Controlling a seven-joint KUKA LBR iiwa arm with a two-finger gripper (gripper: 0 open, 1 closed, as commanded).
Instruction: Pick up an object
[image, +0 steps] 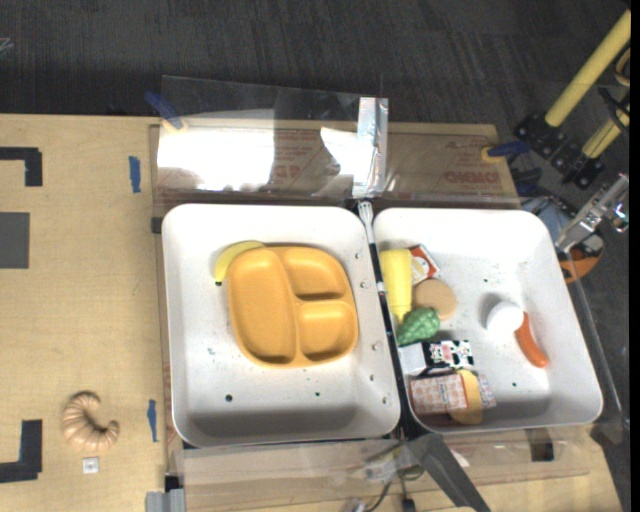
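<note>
1: Two bins in the camera view. The gripper (592, 225) sat out past the right bin (560, 330), at its far right corner, over nothing. Couldn't tell if it was open or closed, too small and cluttered there.

2: Holding anything?

1: Nothing I could see. My read: the pick hadn't started. Candidates were all in the right bin: white ball (502, 314) touching a carrot (532, 343) on the right side. Yellow bottle (396, 280), brown bun (435, 296), green toy (418, 326), small carton (448, 353) and packet (445, 393) were packed along the left wall.

2: Which one?

1: I'd have gone for the carrot or the ball. Nearest the arm, with bare floor around them. The left-wall pile was too tight, and a descent there would likely hit a neighbour or the wall. The ball could roll, so centre on it.

2: Left bin (190, 300)?

1: Orange tray (290, 305) lying on a banana (232, 256). Wide and flat, a poor grasp.

2: Surroundings?

1: Cardboard bench (70, 300) with a croissant toy (90, 420) well left of the bins. Clear panel (270, 150) behind them, dark floor, yellow pole (595, 65) top right.
</note>
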